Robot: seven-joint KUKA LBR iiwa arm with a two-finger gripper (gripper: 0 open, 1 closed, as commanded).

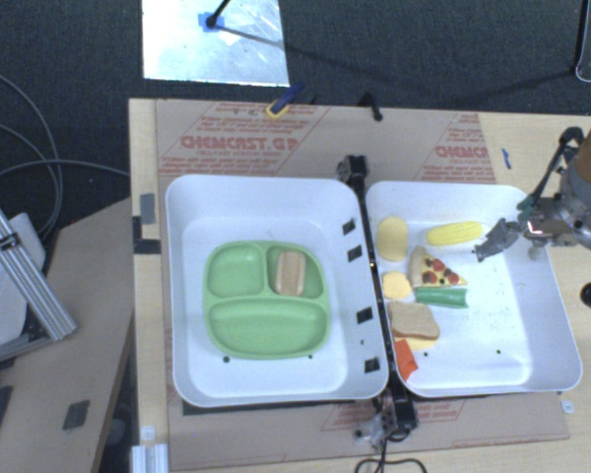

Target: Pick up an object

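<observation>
Nearest me, at the front of the right bin [547,348], I've got an orange piece [405,359] tucked against the divider, and touching it from behind, a slice of toy bread [415,319] lying over something yellow. Just past that, a pale yellow round piece [397,286], and beside it a green bean pod [441,298] lying flat under the pizza slice [435,269]. Further back in that cluster, a yellow lemon-like piece [392,236] and a corn cob [454,233] to its right, lying sideways.

Over in the left bin [192,215], the green divided plate [266,299] sits about mid-bin, with a tan, sausage-like piece [290,272] in its upper right compartment.

Now the gripper [507,236]: I see it over the right bin's far right part, near the corn cob but apart from it, coming in from the right. I see nothing between its tips, and I can't tell how it's set from this angle.

Beyond the bins, brown cardboard [236,136] with red lettering, and a shiny sheet [217,28] on the dark floor.
</observation>
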